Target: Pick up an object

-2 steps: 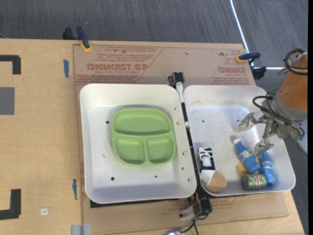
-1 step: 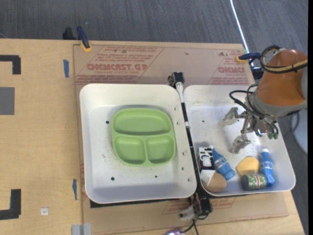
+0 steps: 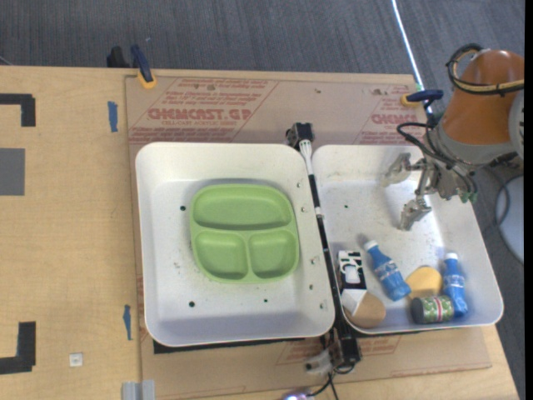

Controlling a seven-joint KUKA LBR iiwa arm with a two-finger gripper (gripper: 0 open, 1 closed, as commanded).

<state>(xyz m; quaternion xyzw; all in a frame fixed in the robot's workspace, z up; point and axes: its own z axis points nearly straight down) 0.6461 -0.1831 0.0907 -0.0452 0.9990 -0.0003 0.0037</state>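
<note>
We note the gripper (image 3: pixel 405 192) released, empty, over the right bin's (image 3: pixel 358 167) bare far half; descending here risks closing on nothing.

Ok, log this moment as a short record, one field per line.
left bin: white shallow bin holding a green three-compartment plastic tray
right bin: white shallow bin with small items in its near corner
items: two blue tubes, green can, yellow lump
gripper: above right bin, jaws open, nothing held
</note>
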